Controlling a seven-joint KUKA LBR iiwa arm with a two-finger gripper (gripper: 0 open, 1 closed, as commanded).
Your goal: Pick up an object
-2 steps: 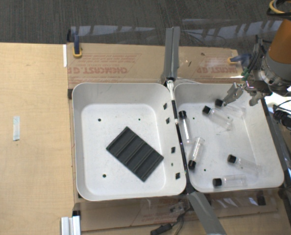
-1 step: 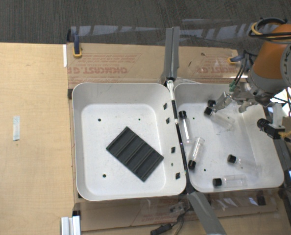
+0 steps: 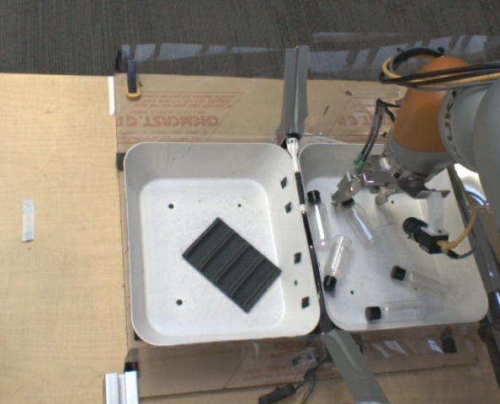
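My gripper point(image 3: 351, 190) sits over the back-left part of the right bin point(image 3: 364, 269), with my arm point(image 3: 452, 129) coming in from the right, orange band above the wrist. Can't make out from this angle whether my grip is spread or clenched, and nothing shows as held. Candidate objects are clear tubes with black caps, all in the right bin. The slanted tube point(image 3: 361, 225) lies just beside and in front of my gripper; contact unclear. The wall tube point(image 3: 316, 215) lies along the bin's left wall, cap toward the back. The middle tube point(image 3: 336, 257) is near it, tilted, cap toward the front. The right tube point(image 3: 418, 279) lies further right, cap on its left end. The front tube point(image 3: 395, 311) lies by the front rim, cap on the left. The left bin point(image 3: 191, 199) holds a dark ribbed panel point(image 3: 231, 264), flat and set diagonally, well apart from my gripper.
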